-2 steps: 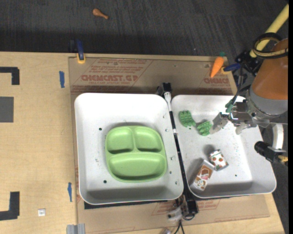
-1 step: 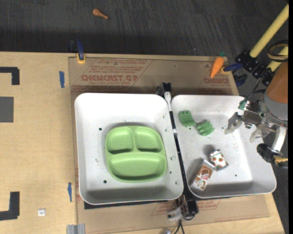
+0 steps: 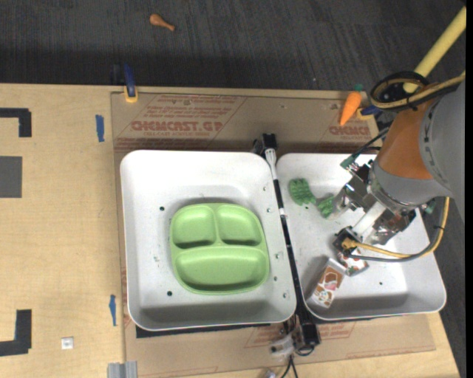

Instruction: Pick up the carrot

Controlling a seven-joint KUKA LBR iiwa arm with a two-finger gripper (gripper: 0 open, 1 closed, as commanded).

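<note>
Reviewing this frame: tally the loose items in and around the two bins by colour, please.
Green: 3, the divided tray in the left bin, two small green pieces in the right bin
Orange: 1, the carrot on the cardboard above the right bin
Multicoloured: 1, the small packet in the right bin
Total: 5

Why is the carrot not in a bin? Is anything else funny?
The carrot lies on the cardboard behind the right bin, outside both bins. Another small orange thing sits on the dark floor, far from the bench.
</note>
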